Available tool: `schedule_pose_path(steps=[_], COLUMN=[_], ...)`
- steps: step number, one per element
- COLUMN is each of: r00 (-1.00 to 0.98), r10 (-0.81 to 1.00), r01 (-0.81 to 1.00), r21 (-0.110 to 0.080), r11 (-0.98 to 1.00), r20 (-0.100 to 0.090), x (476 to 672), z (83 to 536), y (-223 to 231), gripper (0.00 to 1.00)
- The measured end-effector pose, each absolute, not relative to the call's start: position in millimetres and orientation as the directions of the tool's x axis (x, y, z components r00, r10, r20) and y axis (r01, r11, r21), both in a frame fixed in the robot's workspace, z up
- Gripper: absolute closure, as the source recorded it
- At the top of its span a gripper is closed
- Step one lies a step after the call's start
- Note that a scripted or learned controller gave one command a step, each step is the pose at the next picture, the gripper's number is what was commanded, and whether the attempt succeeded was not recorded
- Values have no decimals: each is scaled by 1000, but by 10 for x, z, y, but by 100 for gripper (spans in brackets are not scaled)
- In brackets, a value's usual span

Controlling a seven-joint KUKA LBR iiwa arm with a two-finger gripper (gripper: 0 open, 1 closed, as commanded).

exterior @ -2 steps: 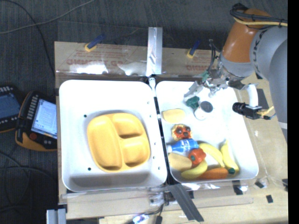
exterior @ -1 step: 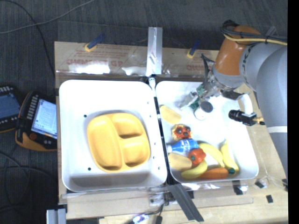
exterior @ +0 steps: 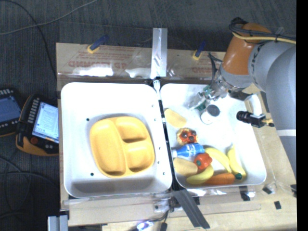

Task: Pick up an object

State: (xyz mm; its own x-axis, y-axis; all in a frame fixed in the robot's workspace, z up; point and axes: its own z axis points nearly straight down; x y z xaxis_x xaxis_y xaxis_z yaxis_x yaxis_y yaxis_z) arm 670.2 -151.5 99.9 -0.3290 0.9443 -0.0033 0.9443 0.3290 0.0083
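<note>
My gripper (exterior: 203, 100) hangs over the back part of the right bin (exterior: 250, 143), below the orange band of the arm. A small round white and dark thing (exterior: 210, 112) sits just under and right of it; whether they touch is unclear. Toy foods crowd the front of that bin: a pale yellow oval piece (exterior: 174, 116), a red and dark round toy (exterior: 187, 136), a blue item (exterior: 189, 150), a red tomato (exterior: 204, 160), bananas (exterior: 234, 161) and an orange carrot (exterior: 221, 178). They lie well in front of the gripper.
The left bin (exterior: 77, 109) holds a yellow divided plate (exterior: 121, 145). A black fitting (exterior: 250, 117) sticks out near the right bin's right rim. A handheld pendant (exterior: 38, 126) lies on the floor to the left. Clips (exterior: 97, 44) hold the board behind the bins.
</note>
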Motion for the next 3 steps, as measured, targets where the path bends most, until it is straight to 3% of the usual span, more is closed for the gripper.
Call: schedule_pose_path(steps=[1,2,3], r00=[-370,-371,-348], r10=[929,928,937], r01=[929,928,937], r21=[1,1,-1], r11=[370,371,348], r20=[1,2,2], x=[6461,6463,6480], z=[2033,2115,2039], y=[-1164,-1153,-780], gripper=[100,100,100])
